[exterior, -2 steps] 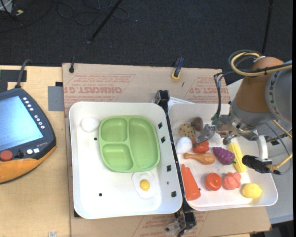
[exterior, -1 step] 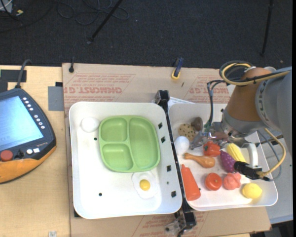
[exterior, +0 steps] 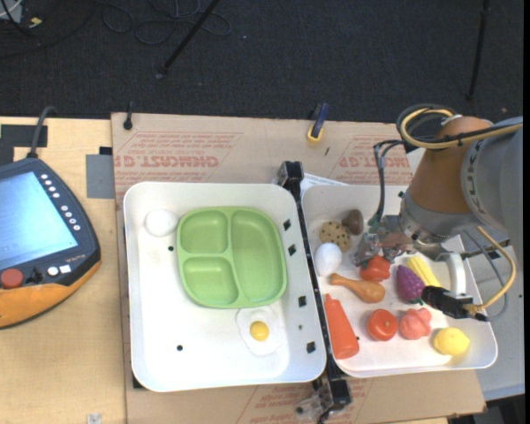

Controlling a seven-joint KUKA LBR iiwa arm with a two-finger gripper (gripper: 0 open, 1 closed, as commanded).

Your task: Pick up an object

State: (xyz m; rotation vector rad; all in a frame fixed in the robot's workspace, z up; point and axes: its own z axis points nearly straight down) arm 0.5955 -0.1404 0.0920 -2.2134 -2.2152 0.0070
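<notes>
Nothing has been lifted yet, as far as this view shows: every toy food lies in a bin, so the grasp and the lift are both left to do. The jaws [exterior: 377, 253] are down in the right bin [exterior: 486, 353], low among the toys, but their tips are too dark and cluttered to make out, so I cannot tell how they stand.

Just below the jaws sits a small red tomato-like piece [exterior: 377, 268], which looks the likeliest target, though that is a judgement from closeness alone. Below that lies the drumstick [exterior: 358, 285]. To the jaws' left are the white egg [exterior: 328, 258] and the cookie [exterior: 335, 232]; to their right, the purple grapes [exterior: 409, 283] and the corn cob [exterior: 421, 269]. Further below lie the carrot [exterior: 340, 325], a red tomato [exterior: 382, 324], a pink piece [exterior: 414, 322] and the lemon [exterior: 450, 341].

The arm [exterior: 455, 175] reaches in from the right, its orange band above the wrist, bent steeply down over the right bin's upper half.

Well left of the jaws, the left bin [exterior: 141, 325] holds a green divided plate [exterior: 230, 256], a fried egg [exterior: 260, 329] and a white ball [exterior: 160, 223].
</notes>
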